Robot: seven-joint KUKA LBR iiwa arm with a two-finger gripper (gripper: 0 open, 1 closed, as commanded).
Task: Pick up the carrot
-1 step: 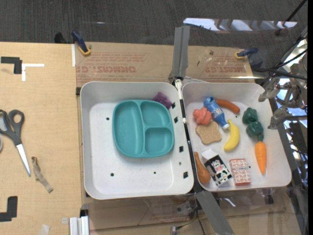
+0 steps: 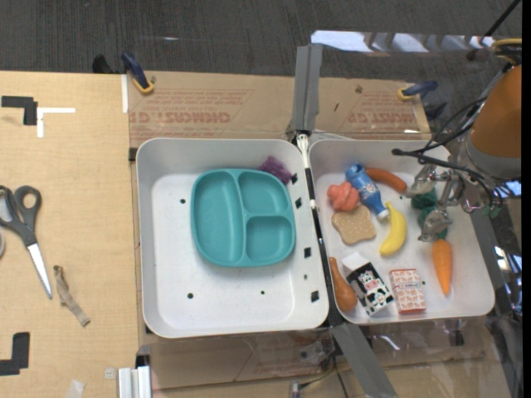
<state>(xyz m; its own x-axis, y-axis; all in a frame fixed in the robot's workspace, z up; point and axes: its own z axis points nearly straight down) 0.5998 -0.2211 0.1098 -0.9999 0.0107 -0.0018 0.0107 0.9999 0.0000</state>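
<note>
The bench [image 2: 66,181] of pale wood and cardboard takes up most of the view, with two shallow white bins set side by side on it. The left bin [image 2: 166,297] holds a teal divided plate [image 2: 244,217] near its middle and a small purple item [image 2: 276,169] at its back edge, just beside the plate's far corner. The right bin [image 2: 477,305] is crowded with toy food. The arm [image 2: 498,123] reaches in from the right, its orange band at the frame's edge, and its gripper [image 2: 435,218] hangs over the right side of that bin; whether its fingers are released or clenched cannot be told from here, and nothing is seen between them. The carrot [image 2: 442,265] lies in the right bin just below the gripper, pointed end toward the near wall, near the bin's right wall. To its left lies a yellow banana [image 2: 394,232], then a slice of toast [image 2: 354,225], with a blue bottle [image 2: 367,191] and a reddish lump [image 2: 341,196] behind them. A long orange item [image 2: 387,177] sits near the back. Toward the front lie a small cow-print carton [image 2: 370,287], a red-patterned box [image 2: 407,289] and another orange piece [image 2: 340,285] against the left wall. On the bench at far left rest scissors [image 2: 29,239].
</note>
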